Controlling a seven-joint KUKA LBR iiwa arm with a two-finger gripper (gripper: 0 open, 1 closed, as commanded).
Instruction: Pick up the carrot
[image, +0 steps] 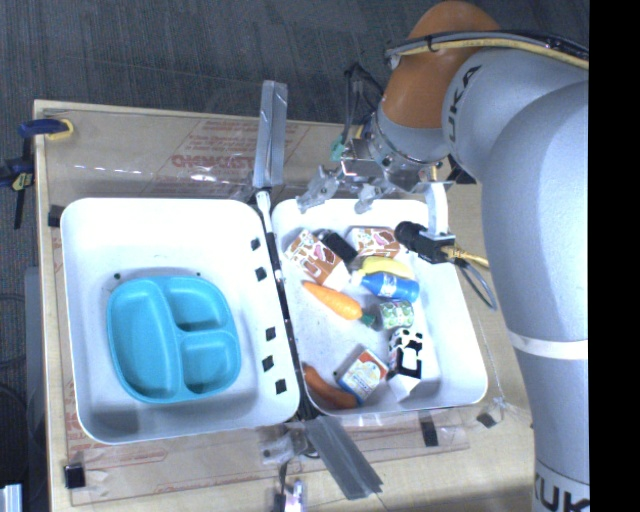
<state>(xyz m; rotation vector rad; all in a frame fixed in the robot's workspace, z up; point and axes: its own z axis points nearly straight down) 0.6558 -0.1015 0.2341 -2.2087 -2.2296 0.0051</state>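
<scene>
Reaching in from the right of the frame, the grey KUKA arm with an orange band (520, 200) hangs its two-finger gripper (345, 188) over the upper rim of the right-hand shallow white bin (470, 350), fingers spread and holding nothing. At that bin's centre-left lies the small orange tapered carrot (332, 300), likely light, smooth and firm; its thicker middle looks best to grasp. A brown-and-white packet (313, 255) just above and a blue can (392, 287) nearby crowd it.
</scene>
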